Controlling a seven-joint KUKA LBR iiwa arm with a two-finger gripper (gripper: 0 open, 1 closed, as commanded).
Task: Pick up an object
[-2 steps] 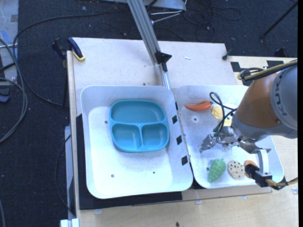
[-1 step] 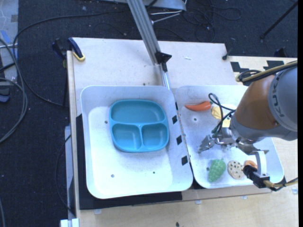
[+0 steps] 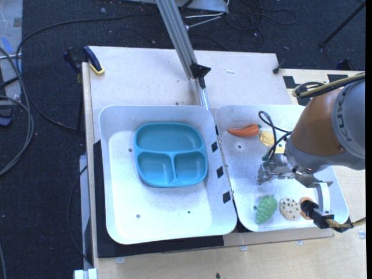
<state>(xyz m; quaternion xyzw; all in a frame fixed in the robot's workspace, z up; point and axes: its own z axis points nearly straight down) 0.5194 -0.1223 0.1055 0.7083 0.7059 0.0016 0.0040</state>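
Note:
My gripper [image 3: 265, 175] hangs low over the middle of the right bin [image 3: 241, 156], its fingers pointing down at bare bin floor. Nothing shows between them. A green bumpy toy [image 3: 265, 208] lies just below the gripper near the bin's front. Beside it to the right sits a tan spotted cookie [image 3: 288, 208] and a small orange piece [image 3: 306, 203]. An orange carrot [image 3: 244, 131] lies at the bin's back, with a yellow item [image 3: 267, 138] next to it, partly hidden by the arm and its cable.
The left bin [image 3: 116, 173] holds a blue divided plate [image 3: 171, 154]. A slanted metal pole [image 3: 177, 31] rises from the bench behind the bins. The arm's orange band [image 3: 319, 124] covers the right bin's right side.

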